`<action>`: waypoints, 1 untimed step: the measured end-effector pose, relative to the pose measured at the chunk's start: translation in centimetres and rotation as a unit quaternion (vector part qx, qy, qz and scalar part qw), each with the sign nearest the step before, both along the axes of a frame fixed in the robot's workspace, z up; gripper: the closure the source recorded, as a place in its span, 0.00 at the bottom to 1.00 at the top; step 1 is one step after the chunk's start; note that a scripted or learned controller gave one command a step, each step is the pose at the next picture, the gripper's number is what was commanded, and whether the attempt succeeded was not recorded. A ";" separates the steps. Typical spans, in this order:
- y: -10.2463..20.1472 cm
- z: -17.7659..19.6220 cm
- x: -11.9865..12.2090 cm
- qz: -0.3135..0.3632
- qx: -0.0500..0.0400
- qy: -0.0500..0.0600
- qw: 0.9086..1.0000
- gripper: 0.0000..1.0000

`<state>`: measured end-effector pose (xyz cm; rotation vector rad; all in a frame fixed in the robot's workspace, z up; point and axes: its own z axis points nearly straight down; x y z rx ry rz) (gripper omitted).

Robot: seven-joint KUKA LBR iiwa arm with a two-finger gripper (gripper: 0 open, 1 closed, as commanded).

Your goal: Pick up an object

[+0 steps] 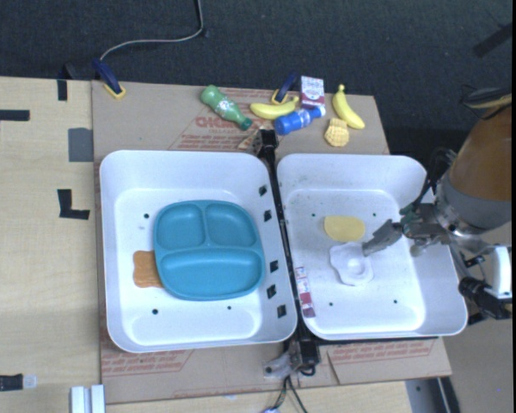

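Although nothing is lifted yet, you have several candidates, so read the table from the left. Your left shallow white plastic bin point(120, 231) carries a blue three-compartment plastic plate point(210, 249), and an orange flat piece point(144, 269) pokes out from under the plate's left edge. Behind the bins, on the brown cardboard sheet point(155, 119), lie a green toy bottle point(224, 107), two yellow toy bananas point(273, 108) and other small toys, well apart from the arm.

Your right shallow white plastic bin point(413, 312) holds a yellow oval soft-looking piece point(344, 227) and, just below it, a white flat lumpy piece point(353, 266). The grey two-finger gripper point(380, 237) reaches in from the right at a slant, its tip just beside both pieces; whether the jaws are wide or narrow, you cannot tell, and nothing is seen between them.

Expect trouble from the low profile: both pieces lie flat, so the jaws may skid over them or nudge one aside. Sitting between two targets, the tip could also catch neither.
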<state>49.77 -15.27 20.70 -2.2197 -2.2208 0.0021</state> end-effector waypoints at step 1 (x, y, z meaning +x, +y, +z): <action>4.1 -10.8 2.2 0.000 0.001 0.001 1.000 0.00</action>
